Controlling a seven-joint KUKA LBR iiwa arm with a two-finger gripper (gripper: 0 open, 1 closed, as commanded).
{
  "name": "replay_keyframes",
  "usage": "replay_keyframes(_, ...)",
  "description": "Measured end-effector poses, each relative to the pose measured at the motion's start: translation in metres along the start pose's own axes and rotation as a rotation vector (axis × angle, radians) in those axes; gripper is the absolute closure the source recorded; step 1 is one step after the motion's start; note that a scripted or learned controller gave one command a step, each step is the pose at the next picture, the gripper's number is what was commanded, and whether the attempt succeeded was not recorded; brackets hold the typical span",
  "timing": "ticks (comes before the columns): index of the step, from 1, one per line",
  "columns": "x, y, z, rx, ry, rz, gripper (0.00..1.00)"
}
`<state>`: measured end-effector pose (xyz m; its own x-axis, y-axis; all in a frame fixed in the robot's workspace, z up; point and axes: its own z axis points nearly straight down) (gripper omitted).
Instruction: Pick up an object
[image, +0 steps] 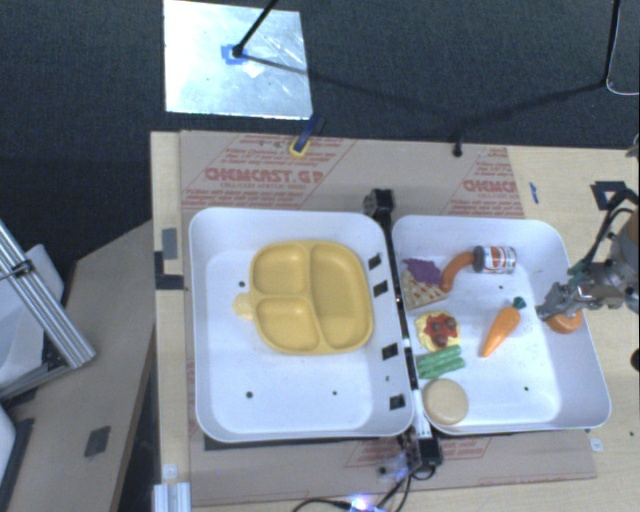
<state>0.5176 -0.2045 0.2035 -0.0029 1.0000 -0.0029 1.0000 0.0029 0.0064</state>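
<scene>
At the right bin's (500, 405) right edge, the gripper (556, 303) is hanging over an orange object (566, 322); jaw opening cannot be told. The carrot (500, 331) is lying just left, apart. The yellow tray (306, 297) is sitting in the left bin (230, 400).
</scene>
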Motion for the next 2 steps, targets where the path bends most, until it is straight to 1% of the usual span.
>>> replay_keyframes(1,0.0,0.001,-0.022,0.001,0.001,-0.001,1.0)
replay_keyframes(2,0.047,0.026,-0.014,0.003,0.004,-0.007,1.0)
